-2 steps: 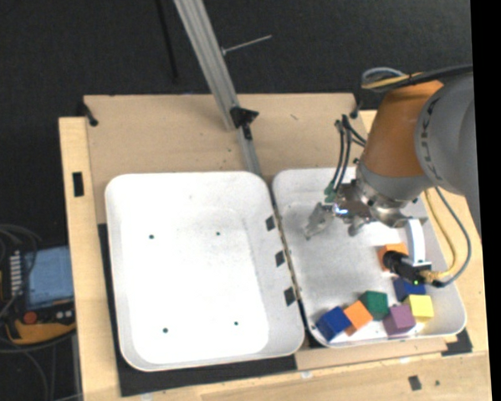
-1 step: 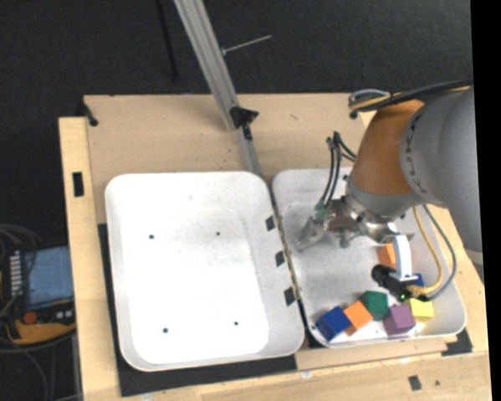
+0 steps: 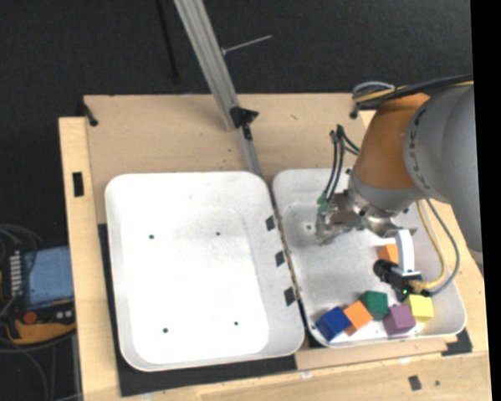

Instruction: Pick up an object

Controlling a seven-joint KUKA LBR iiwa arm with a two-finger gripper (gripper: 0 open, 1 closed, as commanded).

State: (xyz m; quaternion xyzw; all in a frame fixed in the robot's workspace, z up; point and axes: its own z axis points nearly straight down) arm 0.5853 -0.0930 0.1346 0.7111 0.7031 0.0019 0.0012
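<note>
Several small blocks lie along the near edge of the right bin [image 3: 304, 193]: a blue one [image 3: 332, 322], an orange one [image 3: 358, 315], a green one [image 3: 375, 302], a purple one [image 3: 399, 318] and a yellow one [image 3: 421, 306]. Another orange piece [image 3: 388, 253] peeks out beside the wrist's cabling. My gripper [image 3: 326, 227] hangs over the upper left part of the right bin, well away from the blocks, above bare bin floor. Nothing shows in its grasp.
The left bin [image 3: 195, 265] lies beside the right one, divided from it by a rim with black clips. A slanted metal rail [image 3: 214, 63] rises from the bench behind the bins. The arm's grey and orange body covers the right bin's far right corner.
</note>
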